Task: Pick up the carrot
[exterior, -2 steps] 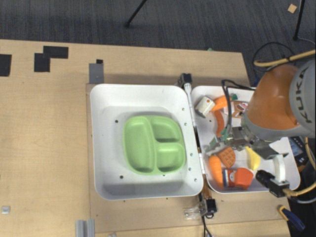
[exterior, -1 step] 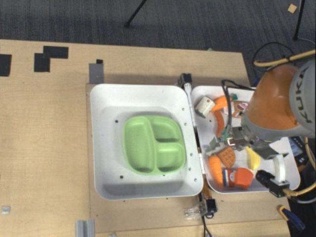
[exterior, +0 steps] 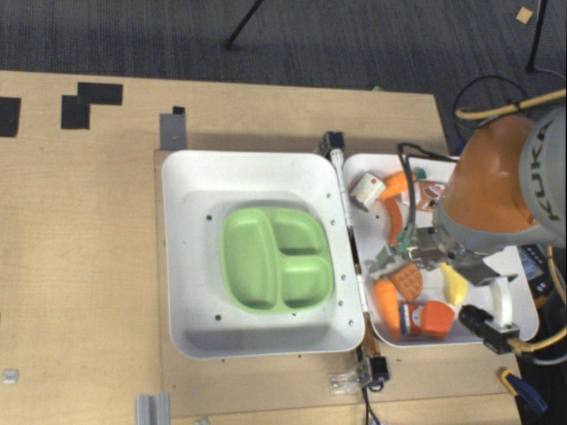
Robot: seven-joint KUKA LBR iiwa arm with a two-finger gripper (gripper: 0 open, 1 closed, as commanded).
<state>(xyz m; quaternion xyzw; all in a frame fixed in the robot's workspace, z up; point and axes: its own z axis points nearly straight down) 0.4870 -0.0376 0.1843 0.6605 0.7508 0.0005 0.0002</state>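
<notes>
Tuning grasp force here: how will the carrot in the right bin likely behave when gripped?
The carrot looks like a smooth, tapered plastic toy, so probably stiff and light but slippery. Its rounded body may roll. The waffle and the other toys crowd it, so they could shift.

Two bins side by side on worktop (exterior: 80, 282). Left bin (exterior: 190, 193): divided plate (exterior: 276, 259) at centre. Right bin (exterior: 523, 312): carrot (exterior: 388, 298) at near left, waffle (exterior: 407, 281) just behind, arm (exterior: 496, 184) overhead from right.
</notes>
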